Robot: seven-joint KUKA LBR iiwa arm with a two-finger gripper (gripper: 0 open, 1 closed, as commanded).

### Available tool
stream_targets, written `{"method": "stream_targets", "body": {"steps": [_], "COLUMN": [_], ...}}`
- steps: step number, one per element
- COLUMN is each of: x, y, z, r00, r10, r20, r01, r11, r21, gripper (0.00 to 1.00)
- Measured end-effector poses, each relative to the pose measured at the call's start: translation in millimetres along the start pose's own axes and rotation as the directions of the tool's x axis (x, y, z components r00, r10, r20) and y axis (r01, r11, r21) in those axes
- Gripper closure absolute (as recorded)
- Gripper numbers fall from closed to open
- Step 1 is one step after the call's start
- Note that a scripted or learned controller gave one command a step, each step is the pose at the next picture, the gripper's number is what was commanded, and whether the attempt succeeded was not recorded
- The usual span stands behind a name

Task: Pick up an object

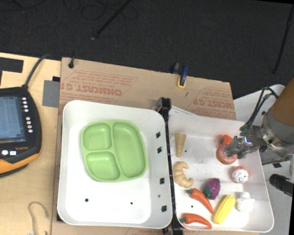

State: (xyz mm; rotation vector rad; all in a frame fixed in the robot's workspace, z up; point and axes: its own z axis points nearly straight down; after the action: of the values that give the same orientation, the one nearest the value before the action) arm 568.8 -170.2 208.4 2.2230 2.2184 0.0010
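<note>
The right bin [261, 225] holds several toy foods: an orange-red round fruit [224, 154], a white ball with red marks [240, 175], a purple grape bunch [212, 187], a yellow corn cob [224, 208], a carrot [201, 198], a red chili [196, 219], a croissant [183, 174], a tan cone [179, 143] and a small white piece [244, 203]. My gripper [237, 145] reaches in from the right and sits low against the upper right side of the orange-red fruit, partly covering it.
The left bin [69, 195] carries a green divided plate [114, 150]. A teach pendant [3, 129] lies on the bench at far left. A blue clamp [183, 76] sits at the cardboard's back edge. A black divider [166, 164] separates the bins.
</note>
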Motion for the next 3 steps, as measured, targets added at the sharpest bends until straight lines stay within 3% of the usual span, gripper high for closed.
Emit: {"method": "stream_targets", "body": {"steps": [1, 2, 3], "x": [-2, 46, 93], "y": [0, -2, -25], "z": [-20, -23, -19], "r00": [1.0, 1.0, 1.0], "r10": [-0.001, -0.004, -0.005], "r20": [-0.001, -0.003, -0.003], "r01": [0.001, 0.004, 0.005], "r11": [1.0, 1.0, 1.0], "r21": [0.001, 0.004, 0.006], "gripper": [1.0, 1.0, 1.0]}}
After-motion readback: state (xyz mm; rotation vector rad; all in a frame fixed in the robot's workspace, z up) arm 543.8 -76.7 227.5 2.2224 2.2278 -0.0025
